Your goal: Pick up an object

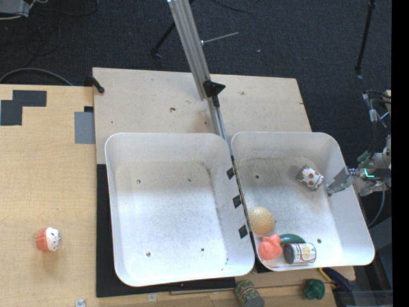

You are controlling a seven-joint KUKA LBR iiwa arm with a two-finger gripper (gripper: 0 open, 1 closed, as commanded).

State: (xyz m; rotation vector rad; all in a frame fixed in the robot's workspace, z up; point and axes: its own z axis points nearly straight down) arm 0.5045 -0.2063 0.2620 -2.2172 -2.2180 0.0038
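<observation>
The right bin [345,235] holds a small white object with red marks [310,177] near its right wall. At the front of this bin, a tan ball [261,220] lies near the divider. A pink lump [270,247], a green piece [293,238] and a dark jar with a pale label [300,253] cluster just in front of the ball. My gripper [340,183] pokes in over the bin's right rim, just right of the white and red object and apart from it. Nothing shows in its grasp.
The left bin [128,171] stands beside the right one. A slanted aluminium bar [195,50] runs down to the divider between the bins. A red and white toy [48,240] lies on the wooden bench at the left. A green object [313,289] and a can [246,292] lie in front of the bins.
</observation>
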